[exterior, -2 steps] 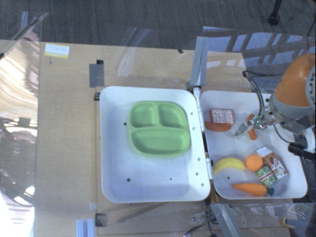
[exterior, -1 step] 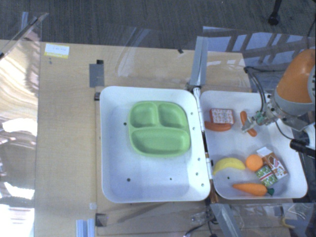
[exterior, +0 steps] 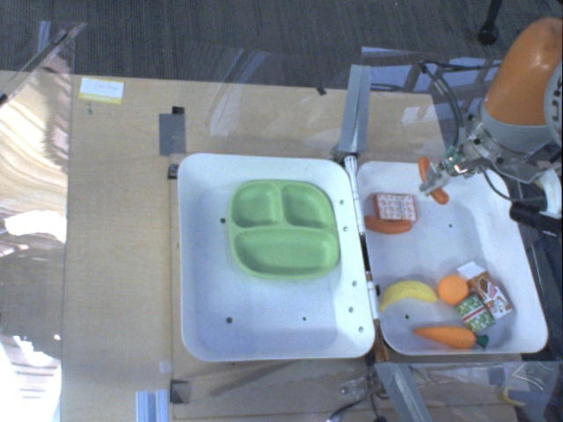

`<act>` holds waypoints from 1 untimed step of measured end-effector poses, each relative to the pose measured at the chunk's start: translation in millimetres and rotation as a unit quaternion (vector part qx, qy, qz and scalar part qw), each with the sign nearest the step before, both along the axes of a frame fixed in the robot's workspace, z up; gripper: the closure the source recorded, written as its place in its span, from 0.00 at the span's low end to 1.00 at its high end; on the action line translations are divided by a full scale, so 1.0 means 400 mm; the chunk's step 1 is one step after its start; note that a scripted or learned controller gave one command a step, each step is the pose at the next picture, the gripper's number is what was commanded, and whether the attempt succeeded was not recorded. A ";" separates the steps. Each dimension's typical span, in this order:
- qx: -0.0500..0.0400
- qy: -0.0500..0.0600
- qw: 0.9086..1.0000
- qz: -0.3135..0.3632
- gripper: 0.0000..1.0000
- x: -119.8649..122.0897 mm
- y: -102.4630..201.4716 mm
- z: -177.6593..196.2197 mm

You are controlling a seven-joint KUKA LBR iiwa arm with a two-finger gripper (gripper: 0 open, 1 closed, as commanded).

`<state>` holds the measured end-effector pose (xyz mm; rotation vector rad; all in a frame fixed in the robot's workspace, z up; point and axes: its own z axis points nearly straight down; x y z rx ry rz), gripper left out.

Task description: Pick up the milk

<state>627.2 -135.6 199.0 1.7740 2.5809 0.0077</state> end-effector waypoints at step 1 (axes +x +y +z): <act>0.000 0.000 1.000 0.000 0.00 -0.001 -0.001 -0.001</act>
